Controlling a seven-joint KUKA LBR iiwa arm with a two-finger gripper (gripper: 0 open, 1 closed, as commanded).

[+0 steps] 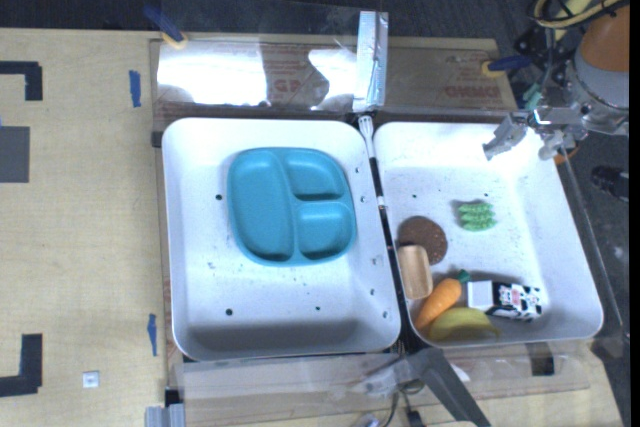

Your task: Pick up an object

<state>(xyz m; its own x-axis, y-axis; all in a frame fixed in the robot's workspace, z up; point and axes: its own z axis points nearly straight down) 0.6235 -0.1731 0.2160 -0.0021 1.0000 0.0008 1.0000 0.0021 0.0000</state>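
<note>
Six items sit in the right bin (pixel 560 215), all below-left of the end effector (pixel 527 137), which hangs over the bin's far corner, fingers apart, nothing between them. Step: approach. Nearest is the green piece (pixel 475 215); next move calls for descending onto it.

Arm (pixel 605 55) cut off by the frame's right edge, upper right; tool (pixel 528 137) too blurred to resolve.
</note>
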